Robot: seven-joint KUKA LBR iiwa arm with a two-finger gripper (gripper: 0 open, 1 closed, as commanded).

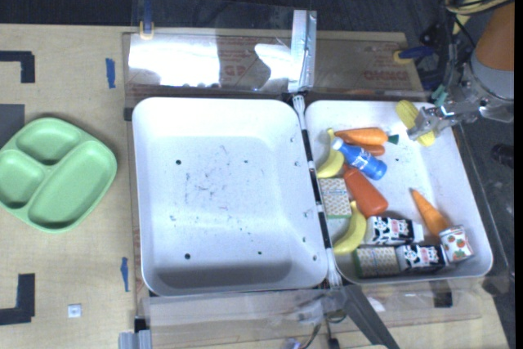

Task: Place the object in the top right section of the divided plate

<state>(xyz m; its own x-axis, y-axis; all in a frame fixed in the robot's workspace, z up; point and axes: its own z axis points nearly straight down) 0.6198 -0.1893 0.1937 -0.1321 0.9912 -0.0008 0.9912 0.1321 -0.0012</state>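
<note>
The green divided plate [54, 174] lies on the bench at the far left, outside the bins, with two small sections and one long one, all bare. My gripper [426, 123] hangs over the back right corner of the right bin [478, 245]. It is shut on a yellow object [408, 111], which sticks out on both sides of the fingers. The arm with its orange band [498, 45] comes in from the right edge.
The right bin holds several toys: a carrot [361, 136], a blue bottle [362, 161], two bananas [353, 233], an orange bottle [366, 194], a second carrot [428, 211] and small cartons [391, 230]. The left bin [221, 192] sits between them and the plate.
</note>
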